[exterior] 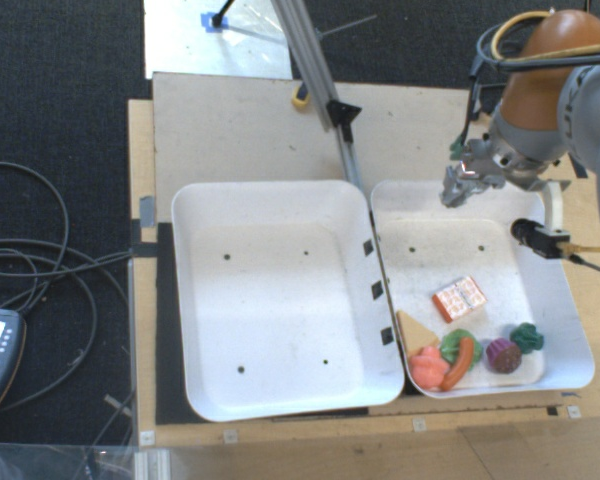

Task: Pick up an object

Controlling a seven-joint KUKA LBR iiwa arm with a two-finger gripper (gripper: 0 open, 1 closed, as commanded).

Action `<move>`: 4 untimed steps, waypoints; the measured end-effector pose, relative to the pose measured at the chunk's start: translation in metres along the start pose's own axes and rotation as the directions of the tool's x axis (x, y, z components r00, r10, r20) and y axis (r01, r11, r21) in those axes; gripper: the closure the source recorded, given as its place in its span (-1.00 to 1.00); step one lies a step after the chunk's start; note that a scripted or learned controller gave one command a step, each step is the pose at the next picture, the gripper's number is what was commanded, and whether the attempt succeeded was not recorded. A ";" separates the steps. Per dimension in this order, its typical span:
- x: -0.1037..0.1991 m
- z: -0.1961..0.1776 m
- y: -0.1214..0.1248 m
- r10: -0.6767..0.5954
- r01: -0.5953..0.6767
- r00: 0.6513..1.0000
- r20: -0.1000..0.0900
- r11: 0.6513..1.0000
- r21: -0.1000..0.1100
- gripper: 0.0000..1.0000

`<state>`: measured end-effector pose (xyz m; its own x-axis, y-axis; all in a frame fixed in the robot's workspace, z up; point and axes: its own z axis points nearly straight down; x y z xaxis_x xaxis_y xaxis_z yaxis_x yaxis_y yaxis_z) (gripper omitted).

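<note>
1. Right now the grey arm w/ orange band sits high at the right of the camera view, its two-finger gripper [460, 190] hanging over the far rim of the right shallow white plastic bin [555, 303]. Nothing is between the fingers as far as I can see.

2. Jaw state: can't tell. The tip is small, dark and seen from above at a slant; whether the jaws stand apart or together isn't readable.

3. Task things all lie in the near end of the right bin, well apart from the gripper:
   - orange-and-white checked block [459, 298], alone, toward the bin's middle.
   - tan wedge-shaped piece [415, 329], against the left wall.
   - pink-red lumpy toy [429, 368], near corner, touching the wedge's low end.
   - orange carrot-like stick [458, 362] lying across a green leafy toy [458, 341].
   - dark purple round toy [503, 355], just beside a dark green bushy toy [526, 337].

4. The left shallow white plastic bin [195, 298] holds no objs.

5. Step, my read: approach stage, pick not yet begun; no obj lifted.

6. Next move calls for travel toward the near end of the right bin, then a descent. Checked block looks the easiest target: isolated, flat sides, room for fingers either side. The clustered toys risk a nudge or a double grab.
</note>
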<state>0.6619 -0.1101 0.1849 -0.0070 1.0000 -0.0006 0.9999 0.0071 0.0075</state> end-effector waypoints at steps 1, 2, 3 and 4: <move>0.000 -0.049 0.011 0.000 0.000 1.000 0.001 1.000 -0.001 1.00; -0.008 -0.098 0.014 0.000 0.000 1.000 0.001 1.000 -0.001 1.00; 0.039 -0.083 0.013 -0.003 0.003 1.000 -0.001 1.000 0.005 1.00; 0.097 -0.085 0.003 -0.004 0.004 1.000 -0.002 1.000 0.005 1.00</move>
<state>0.6631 -0.0130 0.2697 -0.0111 0.9999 0.0016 0.9999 0.0111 0.0023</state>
